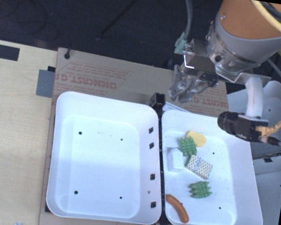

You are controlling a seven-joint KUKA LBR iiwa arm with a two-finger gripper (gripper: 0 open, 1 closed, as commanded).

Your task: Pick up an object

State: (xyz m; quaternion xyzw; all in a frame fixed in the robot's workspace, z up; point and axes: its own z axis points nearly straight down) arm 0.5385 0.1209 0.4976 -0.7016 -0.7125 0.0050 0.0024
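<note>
The right bin (245,169) holds several small items: a yellow piece (198,139), a green leafy toy (187,146), a white block (176,159), a patterned sachet (199,167), a second green toy (200,189) and an orange sausage (177,208). My gripper (185,93) hangs above the bin's far rim, behind these items and apart from all of them. Nothing shows between its fingers, which look nearly closed.
The left bin (101,156) lies beside the right one, joined by a black clip strip (155,154). Both rest on a cardboard sheet (103,79). A black camera body (237,124) juts in at the right.
</note>
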